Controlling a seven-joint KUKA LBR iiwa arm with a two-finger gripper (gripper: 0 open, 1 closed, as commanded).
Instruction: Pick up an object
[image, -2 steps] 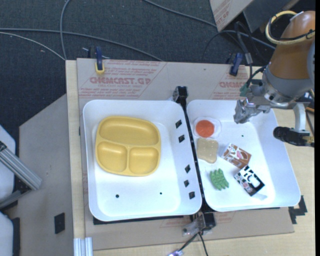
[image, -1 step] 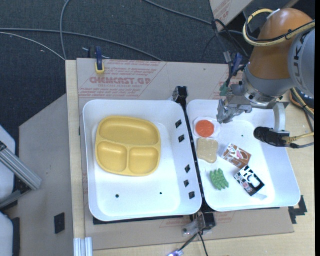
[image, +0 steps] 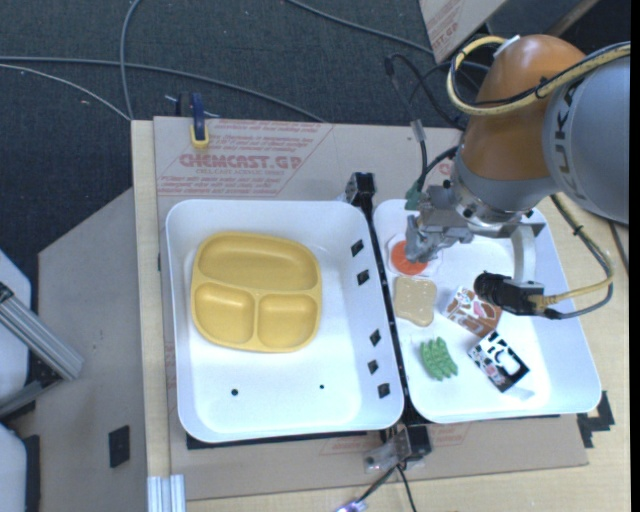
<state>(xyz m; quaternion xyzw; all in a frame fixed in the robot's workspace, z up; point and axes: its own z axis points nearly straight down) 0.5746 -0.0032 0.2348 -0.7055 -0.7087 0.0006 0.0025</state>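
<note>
We see the gripper low in the right bin, directly over an orange disc by the bin's left wall; whether it is clamped or released we cannot tell. Just below the disc lies a tan bread slice, then a green toy.

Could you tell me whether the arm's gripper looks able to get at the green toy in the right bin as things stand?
Probably yes: the green toy lies uncovered, apart from its neighbours, and the gripper hangs nearby.

Robot lab: bench with two white bins, loose cables.
</note>
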